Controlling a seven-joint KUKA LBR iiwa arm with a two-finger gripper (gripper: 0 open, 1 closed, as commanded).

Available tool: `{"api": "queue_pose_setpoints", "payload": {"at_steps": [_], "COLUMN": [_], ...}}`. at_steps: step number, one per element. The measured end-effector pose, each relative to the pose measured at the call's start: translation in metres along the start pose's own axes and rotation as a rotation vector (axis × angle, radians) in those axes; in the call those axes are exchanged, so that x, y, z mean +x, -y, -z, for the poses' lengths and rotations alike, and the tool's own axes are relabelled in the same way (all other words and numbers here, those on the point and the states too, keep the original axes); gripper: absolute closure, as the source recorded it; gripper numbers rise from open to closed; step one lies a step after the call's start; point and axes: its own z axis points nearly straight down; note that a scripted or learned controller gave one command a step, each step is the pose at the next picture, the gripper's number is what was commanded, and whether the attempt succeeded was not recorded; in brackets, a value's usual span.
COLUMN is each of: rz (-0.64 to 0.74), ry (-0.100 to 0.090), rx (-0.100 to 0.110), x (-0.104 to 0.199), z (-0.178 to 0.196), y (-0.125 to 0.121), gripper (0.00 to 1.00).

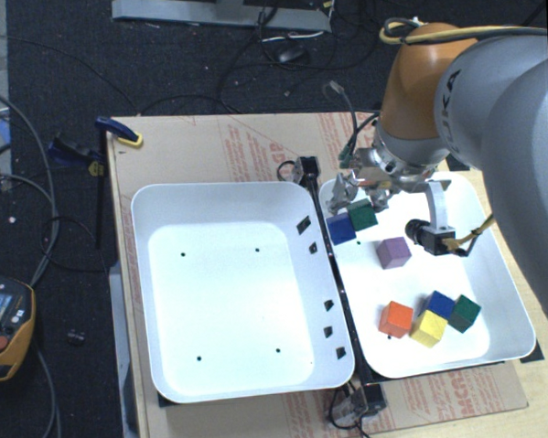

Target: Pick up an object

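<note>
My gripper point(363, 198) hangs over the far left corner of the right bin point(497, 275), below the arm's orange band. A green block point(364, 218) sits directly under it, touching or overlapping a blue block point(341, 230) on its left. Whether the green block is gripped or just lies beneath the gripper is unclear from this angle. A purple block point(394, 251) lies a little nearer, in the middle of the bin. Toward the bin's front, an orange block point(396, 319), a yellow block point(431, 327), a blue block point(440, 305) and a dark green block point(463, 313) are clustered together.
The left bin point(159, 293) stands beside the right one, separated by a black divider rail point(329, 256). A black cable end with a yellow wire point(431, 236) hangs from the wrist over the right bin. The large grey arm covers the bench's far right.
</note>
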Motion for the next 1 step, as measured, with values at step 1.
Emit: {"api": "queue_pose_setpoints", "payload": {"at_steps": [1], "rz": [-0.001], "ry": [0.0], "rx": [0.0], "x": [-0.0003], "z": [0.0002], "y": [0.0], "gripper": [1.0]}}
